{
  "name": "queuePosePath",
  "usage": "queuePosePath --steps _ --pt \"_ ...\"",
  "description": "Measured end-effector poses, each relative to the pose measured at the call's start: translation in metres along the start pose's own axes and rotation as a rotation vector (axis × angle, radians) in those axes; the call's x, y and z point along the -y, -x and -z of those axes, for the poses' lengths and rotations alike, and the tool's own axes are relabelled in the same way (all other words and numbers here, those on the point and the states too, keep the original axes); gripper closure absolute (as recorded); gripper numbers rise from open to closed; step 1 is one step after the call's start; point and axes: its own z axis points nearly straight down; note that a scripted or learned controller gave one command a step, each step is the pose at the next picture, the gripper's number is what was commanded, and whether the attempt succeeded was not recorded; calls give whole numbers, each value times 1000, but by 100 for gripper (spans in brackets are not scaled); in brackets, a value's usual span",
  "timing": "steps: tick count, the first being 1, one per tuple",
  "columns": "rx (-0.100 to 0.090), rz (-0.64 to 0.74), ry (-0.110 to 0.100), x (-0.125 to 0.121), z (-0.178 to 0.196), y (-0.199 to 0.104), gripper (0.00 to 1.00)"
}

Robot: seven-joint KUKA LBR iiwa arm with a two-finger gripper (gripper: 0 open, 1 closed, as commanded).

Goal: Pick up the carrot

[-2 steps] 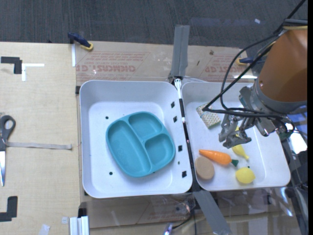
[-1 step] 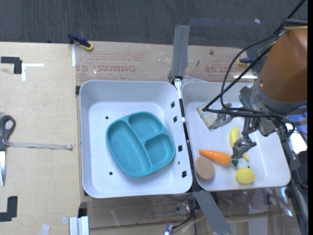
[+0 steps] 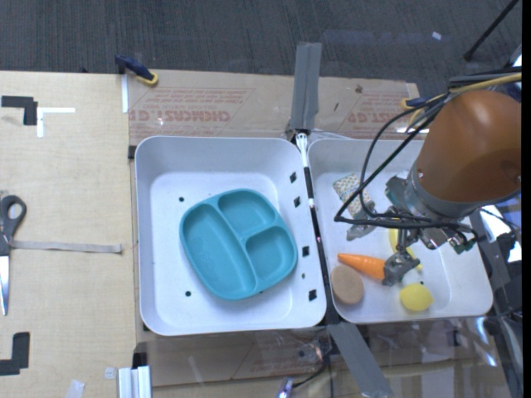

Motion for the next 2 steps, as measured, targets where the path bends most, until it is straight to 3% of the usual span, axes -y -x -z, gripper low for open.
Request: queuePosePath --steps 1,2 --pt "1 -6 0 -4 0 -12 0" --pt "0 -9 0 27 -96 -27 0"
